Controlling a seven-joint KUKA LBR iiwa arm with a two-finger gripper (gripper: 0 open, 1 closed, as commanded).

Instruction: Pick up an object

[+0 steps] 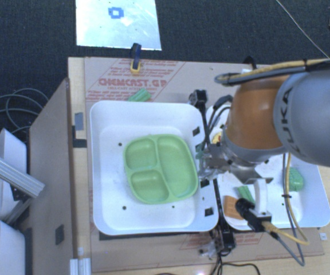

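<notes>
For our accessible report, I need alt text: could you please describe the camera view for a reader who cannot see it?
A grey robot arm with an orange band reaches from the right over the right white bin, where a small green object lies. The left white bin holds a green divided tray. Both bins rest on a cardboard-covered bench.

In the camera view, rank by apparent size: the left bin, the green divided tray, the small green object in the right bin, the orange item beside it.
1. left bin
2. green divided tray
3. small green object and orange item: look alike in size, and the arm partly hides both.
</notes>
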